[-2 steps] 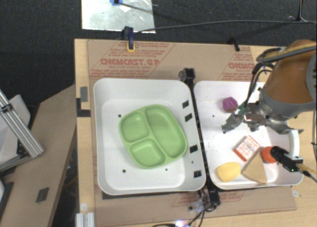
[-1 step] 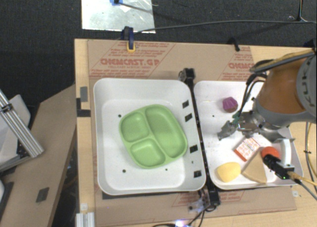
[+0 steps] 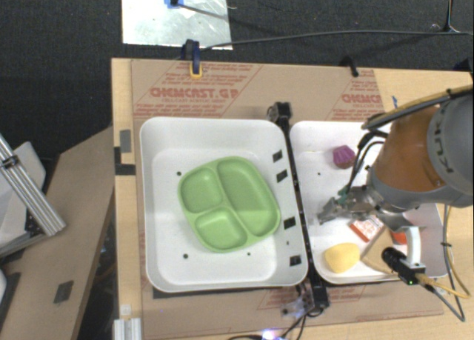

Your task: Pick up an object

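A: Looking at the right bin (image 3: 315,135), is the hand (image 3: 331,210) gripping anything yet?

B: Nothing is showing between its tips, so I am judging the pick as not done; whether they are spread or pressed together, I cannot tell. The hand is hanging low over the bin floor, well apart from the purple object (image 3: 343,155) at the far side.

A: And what is lying closest?

B: A yellow rounded object (image 3: 341,257) is sitting near the bin's front edge, just beside a small red-and-white item (image 3: 365,228) partly under the arm. The yellow one is looking smooth and plump. The green divided plate (image 3: 229,203) is resting in the left bin (image 3: 159,183).
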You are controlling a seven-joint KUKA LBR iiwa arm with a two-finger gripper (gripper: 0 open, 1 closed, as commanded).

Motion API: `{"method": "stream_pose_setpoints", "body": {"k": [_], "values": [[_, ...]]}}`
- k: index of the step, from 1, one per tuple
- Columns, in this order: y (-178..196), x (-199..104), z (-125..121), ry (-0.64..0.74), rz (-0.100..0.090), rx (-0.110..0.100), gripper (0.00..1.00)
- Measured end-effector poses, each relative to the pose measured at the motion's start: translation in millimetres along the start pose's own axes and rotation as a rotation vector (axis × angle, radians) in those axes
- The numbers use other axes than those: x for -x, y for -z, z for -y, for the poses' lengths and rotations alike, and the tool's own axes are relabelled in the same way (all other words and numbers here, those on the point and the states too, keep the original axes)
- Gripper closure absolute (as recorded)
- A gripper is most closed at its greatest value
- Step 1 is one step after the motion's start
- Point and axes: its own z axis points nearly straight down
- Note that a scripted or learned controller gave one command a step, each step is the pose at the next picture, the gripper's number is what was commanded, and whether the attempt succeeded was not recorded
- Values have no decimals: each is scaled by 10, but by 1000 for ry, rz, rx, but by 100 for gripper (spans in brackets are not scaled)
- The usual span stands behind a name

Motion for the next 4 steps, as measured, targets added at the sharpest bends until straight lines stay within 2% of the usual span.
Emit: {"method": "stream_pose_setpoints", "body": {"k": [1, 4], "values": [[127, 2, -16, 0, 0, 4, 100], [1573, 94, -88, 4, 2, 9, 100]]}}
